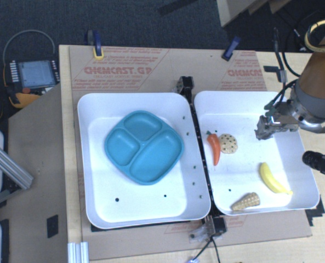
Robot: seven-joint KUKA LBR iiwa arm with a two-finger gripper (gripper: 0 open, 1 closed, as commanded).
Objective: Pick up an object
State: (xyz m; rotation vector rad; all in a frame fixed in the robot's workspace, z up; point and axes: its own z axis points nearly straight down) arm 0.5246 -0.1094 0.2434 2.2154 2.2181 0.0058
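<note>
The grey two-finger gripper is hovering over the upper part of the right shallow white bin; whether it is spread or closed cannot be told. The yellow plastic banana is lying at its 6 o'clock, apart. The orange carrot and speckled round cookie are lying at its 9 o'clock, touching each other. The blue sectioned plate is sitting in the left bin.
</note>
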